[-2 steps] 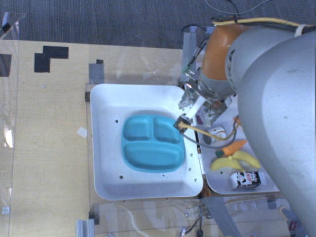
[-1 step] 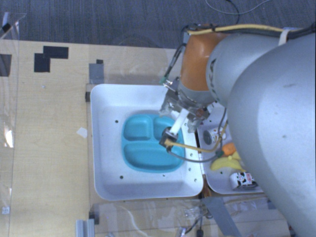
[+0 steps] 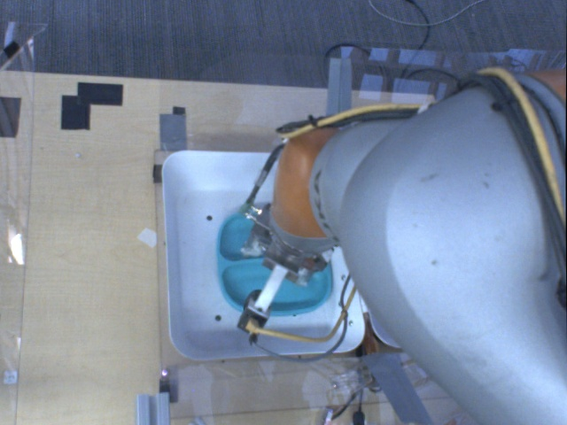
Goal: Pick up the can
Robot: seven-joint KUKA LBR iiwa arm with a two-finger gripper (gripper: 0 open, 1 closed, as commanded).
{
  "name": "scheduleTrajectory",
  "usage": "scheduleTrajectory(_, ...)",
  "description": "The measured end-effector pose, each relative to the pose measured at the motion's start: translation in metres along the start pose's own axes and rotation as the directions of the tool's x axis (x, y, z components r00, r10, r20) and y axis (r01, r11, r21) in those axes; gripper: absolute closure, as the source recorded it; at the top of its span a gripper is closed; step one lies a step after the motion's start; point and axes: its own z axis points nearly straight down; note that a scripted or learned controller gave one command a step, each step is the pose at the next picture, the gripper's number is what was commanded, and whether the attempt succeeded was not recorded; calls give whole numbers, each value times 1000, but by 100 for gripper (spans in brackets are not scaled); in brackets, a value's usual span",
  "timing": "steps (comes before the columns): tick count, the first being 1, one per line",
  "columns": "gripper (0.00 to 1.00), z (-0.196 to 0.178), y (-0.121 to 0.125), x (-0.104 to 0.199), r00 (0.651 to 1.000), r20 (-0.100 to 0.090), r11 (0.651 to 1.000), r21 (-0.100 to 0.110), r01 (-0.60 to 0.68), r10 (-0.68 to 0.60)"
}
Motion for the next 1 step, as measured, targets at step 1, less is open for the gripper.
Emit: scheduleTrajectory(1,0,-47,63,23,979,19,979,10,-203,203)
